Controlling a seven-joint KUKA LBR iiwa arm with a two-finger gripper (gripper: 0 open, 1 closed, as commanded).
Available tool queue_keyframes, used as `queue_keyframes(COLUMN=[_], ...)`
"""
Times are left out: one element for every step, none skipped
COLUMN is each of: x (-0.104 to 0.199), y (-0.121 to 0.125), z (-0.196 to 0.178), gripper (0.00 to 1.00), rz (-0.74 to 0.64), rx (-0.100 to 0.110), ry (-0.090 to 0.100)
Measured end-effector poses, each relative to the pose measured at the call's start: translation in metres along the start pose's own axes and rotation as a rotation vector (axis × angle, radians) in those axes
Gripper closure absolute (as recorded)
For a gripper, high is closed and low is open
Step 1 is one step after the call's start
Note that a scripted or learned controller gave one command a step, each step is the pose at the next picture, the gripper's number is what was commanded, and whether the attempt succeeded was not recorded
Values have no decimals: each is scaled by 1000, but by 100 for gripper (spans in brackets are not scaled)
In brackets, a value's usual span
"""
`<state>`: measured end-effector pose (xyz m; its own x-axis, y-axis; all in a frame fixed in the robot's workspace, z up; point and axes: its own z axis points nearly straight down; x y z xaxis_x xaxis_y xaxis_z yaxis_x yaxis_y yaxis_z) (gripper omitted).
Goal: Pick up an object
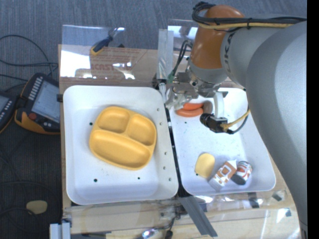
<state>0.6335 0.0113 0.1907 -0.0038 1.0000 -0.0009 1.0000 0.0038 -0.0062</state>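
So there's an orange carrot-looking thing (191, 108) lying at the back of the right bin (259, 148), close to the wall it shares with the left bin (79, 183). Its long axis runs pretty much left to right across the view, lying flat. Can't make out which end is the tip, the arm covers its top edge.

The gripper (192, 94) sits directly over it, right at the carrot's upper edge. Honestly can't tell how far apart the fingers are or whether they've got anything, it's all buried under the wrist and orange band.

Rest of the right bin: a small yellow rounded piece (204, 164) near the front, and just beside it a little red-and-white carton (224, 173) touching a small can (242, 171).

The left bin has a yellow divided plate (123, 136) with three compartments, sitting in the middle.

Both bins are on a wooden bench (107, 59). Grey carpet (40, 14) all around, and a teach pendant (37, 103) with cables lies on the floor at the left.
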Motion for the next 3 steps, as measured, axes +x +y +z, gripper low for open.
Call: queue_keyframes(x=[1,-7,-7], y=[0,-60,-60], z=[-8,-18,-26], gripper=[100,100,100], rz=[-2,6,5], rx=[3,-4,-1], ry=[0,-2,-1])
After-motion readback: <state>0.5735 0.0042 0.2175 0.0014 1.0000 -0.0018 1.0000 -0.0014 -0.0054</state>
